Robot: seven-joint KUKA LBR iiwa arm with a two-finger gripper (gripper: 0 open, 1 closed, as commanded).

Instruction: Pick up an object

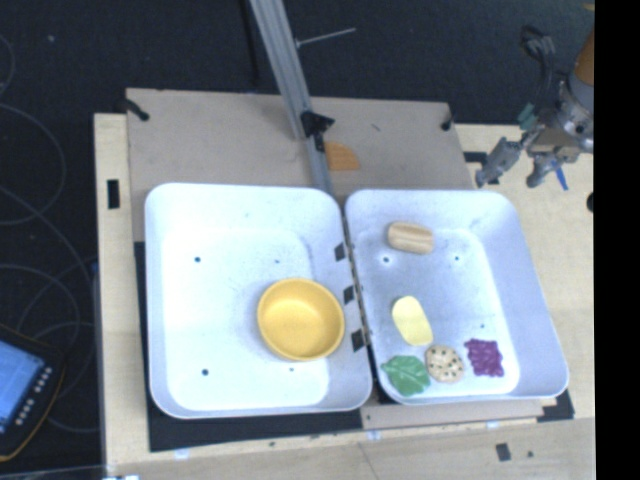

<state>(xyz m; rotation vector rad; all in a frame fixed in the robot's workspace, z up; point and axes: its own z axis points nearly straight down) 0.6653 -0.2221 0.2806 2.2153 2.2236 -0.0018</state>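
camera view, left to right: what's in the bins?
yellow bowl → green leaf toy → cookie → purple grapes. The bread roll and the pale yellow piece overlap the leaf's span, so they are omitted.

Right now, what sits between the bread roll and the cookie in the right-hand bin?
In the camera view, a pale yellow oval piece lies between the bread roll and the cookie, on the right bin floor.

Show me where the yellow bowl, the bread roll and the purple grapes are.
yellow bowl (299,319), camera view, on its inner bottom.
bread roll (410,237), camera view, on the middle of its top.
purple grapes (484,357), camera view, on the centre of the bunch.
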